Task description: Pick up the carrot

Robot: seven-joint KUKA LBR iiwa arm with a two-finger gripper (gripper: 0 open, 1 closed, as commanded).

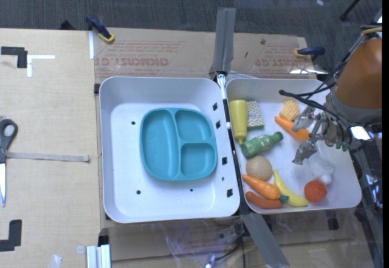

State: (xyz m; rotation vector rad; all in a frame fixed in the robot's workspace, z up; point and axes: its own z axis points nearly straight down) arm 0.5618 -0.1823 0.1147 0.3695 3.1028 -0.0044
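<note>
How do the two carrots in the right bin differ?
The upper carrot lies near the bin's back, right beside the hand; the lower carrot lies near the front, between the kiwi and the sausage. The lower one looks longer. Both are orange and taper.

2 white bins point(109, 139); 1 teal plate point(179, 143); 2 carrots point(261, 186); 1 banana point(285, 191); 1 tomato point(315, 191); 1 green bottle point(261, 144).

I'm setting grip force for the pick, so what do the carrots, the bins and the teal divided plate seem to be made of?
The carrot by the banana and the carrot near the gripper look like moulded toy plastic: even orange, smooth, faint sheen. The right bin and left bin look like glossy white plastic, judging by rounded rims. The teal plate seems matte plastic or silicone; I can't tell which.
</note>
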